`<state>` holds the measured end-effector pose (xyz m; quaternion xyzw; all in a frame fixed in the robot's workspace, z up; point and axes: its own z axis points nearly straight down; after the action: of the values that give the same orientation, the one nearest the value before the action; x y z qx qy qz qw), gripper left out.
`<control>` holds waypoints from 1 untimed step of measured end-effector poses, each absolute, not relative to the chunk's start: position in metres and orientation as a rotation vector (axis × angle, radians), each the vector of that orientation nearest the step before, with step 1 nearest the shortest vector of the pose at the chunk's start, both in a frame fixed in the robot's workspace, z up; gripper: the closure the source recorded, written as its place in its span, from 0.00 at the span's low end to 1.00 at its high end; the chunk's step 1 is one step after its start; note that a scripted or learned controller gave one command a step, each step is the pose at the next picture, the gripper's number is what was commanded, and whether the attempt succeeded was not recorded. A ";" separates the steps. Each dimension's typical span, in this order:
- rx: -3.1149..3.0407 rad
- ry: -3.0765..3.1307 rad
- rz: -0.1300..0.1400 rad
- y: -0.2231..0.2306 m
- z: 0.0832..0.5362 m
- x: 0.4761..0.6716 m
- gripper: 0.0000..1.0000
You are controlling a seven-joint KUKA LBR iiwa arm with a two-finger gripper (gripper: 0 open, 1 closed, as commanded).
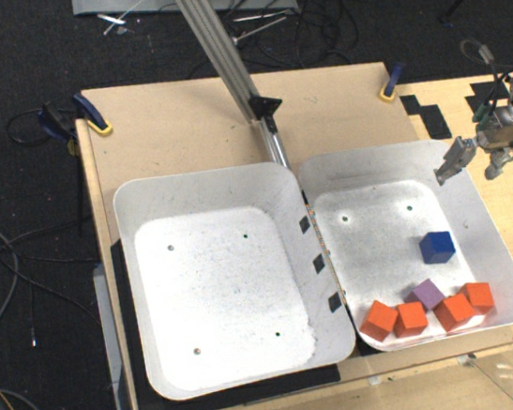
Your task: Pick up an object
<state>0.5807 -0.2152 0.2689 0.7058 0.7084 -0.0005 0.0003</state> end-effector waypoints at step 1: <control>2.222 2.220 0.001 -0.224 0.094 0.538 0.00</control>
<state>0.5376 -0.2240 0.0939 0.7074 0.7068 0.0005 0.0002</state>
